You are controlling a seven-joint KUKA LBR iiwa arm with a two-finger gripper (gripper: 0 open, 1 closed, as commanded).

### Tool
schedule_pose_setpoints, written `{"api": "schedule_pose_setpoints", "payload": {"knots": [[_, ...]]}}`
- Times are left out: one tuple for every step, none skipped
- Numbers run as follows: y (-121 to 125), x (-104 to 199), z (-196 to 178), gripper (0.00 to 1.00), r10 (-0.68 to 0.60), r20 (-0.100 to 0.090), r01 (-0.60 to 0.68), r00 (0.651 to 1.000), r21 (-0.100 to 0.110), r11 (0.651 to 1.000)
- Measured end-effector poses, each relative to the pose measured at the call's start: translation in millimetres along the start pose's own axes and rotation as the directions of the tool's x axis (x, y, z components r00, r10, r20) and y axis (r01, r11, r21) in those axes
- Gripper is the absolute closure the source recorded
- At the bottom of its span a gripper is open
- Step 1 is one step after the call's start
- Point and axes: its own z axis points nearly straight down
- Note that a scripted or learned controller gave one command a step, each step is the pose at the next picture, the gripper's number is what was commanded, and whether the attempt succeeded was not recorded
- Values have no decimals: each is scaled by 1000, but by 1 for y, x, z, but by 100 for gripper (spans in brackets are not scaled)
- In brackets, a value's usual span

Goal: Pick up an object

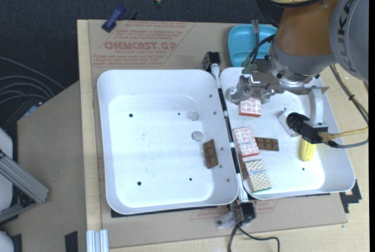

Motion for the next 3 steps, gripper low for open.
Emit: {"api": "schedule_pose_setpoints", "payload": {"knots": [[18, -3, -2, 100, 0, 0, 0, 1000, -1, 1000], [13, 2, -4, 100, 0, -1, 0, 1000, 2, 1000], [-38, -20, -8, 100, 2, 0, -2, 1000, 3, 1000]]}}
